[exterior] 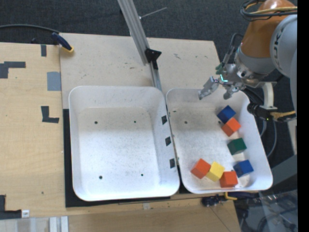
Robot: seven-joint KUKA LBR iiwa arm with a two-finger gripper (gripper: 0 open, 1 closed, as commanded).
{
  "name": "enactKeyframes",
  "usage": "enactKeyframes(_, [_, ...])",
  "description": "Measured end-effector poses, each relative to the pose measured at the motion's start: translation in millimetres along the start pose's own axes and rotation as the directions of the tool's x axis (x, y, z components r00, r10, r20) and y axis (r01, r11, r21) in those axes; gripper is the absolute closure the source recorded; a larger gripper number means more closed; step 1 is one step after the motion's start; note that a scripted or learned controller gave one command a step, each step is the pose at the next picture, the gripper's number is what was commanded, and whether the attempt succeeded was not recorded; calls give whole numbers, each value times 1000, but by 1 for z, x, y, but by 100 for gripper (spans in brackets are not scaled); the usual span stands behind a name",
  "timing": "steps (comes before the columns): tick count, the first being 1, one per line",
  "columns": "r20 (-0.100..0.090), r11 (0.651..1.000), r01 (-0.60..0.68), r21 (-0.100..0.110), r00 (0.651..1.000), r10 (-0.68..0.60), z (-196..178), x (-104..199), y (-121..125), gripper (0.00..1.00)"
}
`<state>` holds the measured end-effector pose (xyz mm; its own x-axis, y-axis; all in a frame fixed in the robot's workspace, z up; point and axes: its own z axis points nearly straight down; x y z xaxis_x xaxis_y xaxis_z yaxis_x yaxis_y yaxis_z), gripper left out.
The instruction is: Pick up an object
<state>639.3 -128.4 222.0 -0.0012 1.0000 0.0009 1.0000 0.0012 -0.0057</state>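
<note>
No brand, label or readable writing shows anywhere; the only markings are dark grey tape patches (53, 80) on the pale wooden worktop (29, 144) at the left of the frame.

Two shallow white bins sit side by side in the lower middle. The left bin (77, 129) has only a few small dark dots on its speckled floor. The right bin (186, 129) carries all the blocks, gathered along its right side and lower edge. Near the upper right of that bin a blue block (225, 114) touches an orange block (231, 126) just below it. Beneath them lies a green block (236, 146), a little apart. Along the lower edge stand an orange cube (200, 168), a yellow block (216, 171) touching it, another orange block (228, 179) against the yellow one, and a second blue block (244, 167) just to the right.

The arm (268, 33) comes in from the upper right of the frame, its orange band above the wrist. Its hand (210, 88) hangs over the upper edge of the right bin, up and to the left of the blue block and apart from it. Nothing is seen between its fingers; whether they are spread or pressed together I cannot tell.

A slanted metal bar (135, 23) runs down from the top of the frame to the gap between the bins, and a black cable with a yellow-and-blue end (63, 41) lies at the upper left.
</note>
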Motion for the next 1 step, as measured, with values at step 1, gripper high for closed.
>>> enactKeyframes(1, [1,1000,1,-4,1000,-1,-3,0,1,0])
